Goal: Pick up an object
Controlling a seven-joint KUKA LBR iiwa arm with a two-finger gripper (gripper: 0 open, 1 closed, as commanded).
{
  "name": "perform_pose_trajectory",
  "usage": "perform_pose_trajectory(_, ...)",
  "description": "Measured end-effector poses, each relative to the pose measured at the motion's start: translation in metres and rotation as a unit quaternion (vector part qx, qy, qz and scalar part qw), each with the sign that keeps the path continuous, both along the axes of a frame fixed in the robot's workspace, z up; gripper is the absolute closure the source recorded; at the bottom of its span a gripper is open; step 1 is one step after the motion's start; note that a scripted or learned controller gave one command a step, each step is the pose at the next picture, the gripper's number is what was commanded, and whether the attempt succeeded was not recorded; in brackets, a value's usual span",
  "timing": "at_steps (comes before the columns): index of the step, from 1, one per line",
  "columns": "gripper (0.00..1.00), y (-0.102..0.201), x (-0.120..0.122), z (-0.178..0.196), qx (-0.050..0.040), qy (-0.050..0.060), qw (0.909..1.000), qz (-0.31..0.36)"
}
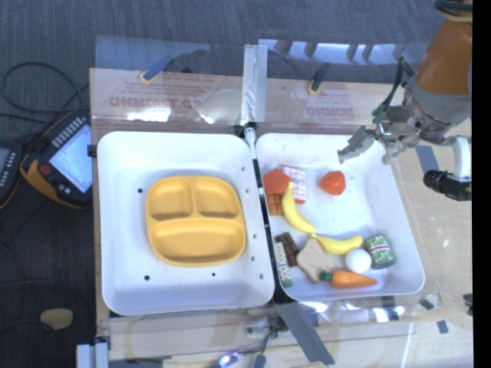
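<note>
Camera view: two white bins are seen side by side on the worktop (107, 83). The left bin (115, 205) holds a yellow divided tray (196, 219). The right bin (399, 213) holds the objects to be picked. A red tomato-like piece (332, 182) lies near the bin's upper middle, apart from the rest. A red block (275, 181) and a small white-and-red packet (295, 182) lie at the upper left. A banana (298, 215) is seen just below them, and a second banana (340, 243) lies lower. A slice of bread (315, 261), a white egg (357, 261), a green patterned can (379, 251) and a carrot (354, 279) are crowded along the lower edge.

The gripper (368, 146) is seen above the upper right part of the right bin, with its fingers spread apart and nothing between them. It is placed up and to the right of the tomato-like piece, not touching it. An orange band (449, 52) is seen on the arm above the wrist. A handheld control pendant (61, 159) lies on the floor left of the bins.
</note>
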State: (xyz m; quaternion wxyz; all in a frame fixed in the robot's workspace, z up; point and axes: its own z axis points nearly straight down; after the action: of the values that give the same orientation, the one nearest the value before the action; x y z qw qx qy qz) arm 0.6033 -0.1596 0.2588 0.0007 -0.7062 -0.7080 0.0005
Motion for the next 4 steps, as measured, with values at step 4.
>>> perform_pose_trajectory(4,0.0,-0.007,0.028,-0.161,-0.0052,-0.014,0.9989,0.045)
